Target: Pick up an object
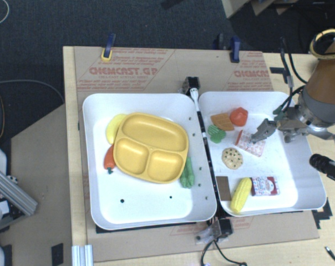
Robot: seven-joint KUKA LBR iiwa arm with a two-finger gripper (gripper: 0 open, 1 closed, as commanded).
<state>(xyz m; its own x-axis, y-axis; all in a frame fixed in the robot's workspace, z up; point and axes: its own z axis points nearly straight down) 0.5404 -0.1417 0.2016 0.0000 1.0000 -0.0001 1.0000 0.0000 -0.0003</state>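
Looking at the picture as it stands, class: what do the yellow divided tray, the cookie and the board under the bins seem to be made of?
Yellow divided tray: probably moulded plastic, smooth and slightly glossy, with soft highlights on its rims.
Cookie: looks like a toy, plastic or foam; matte tan with dark specks, too small to tell.
Board: looks like sheet covered in brown masking paper, matte, printed with red lettering.

Small pink-and-white packet [250, 144] — lying flat and slightly tilted, mid right bin [300, 201], nearer its far edge.

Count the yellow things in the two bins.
3: the divided tray and a banana peeking from under it in the left bin; a corn cob in the right. More may be hidden.
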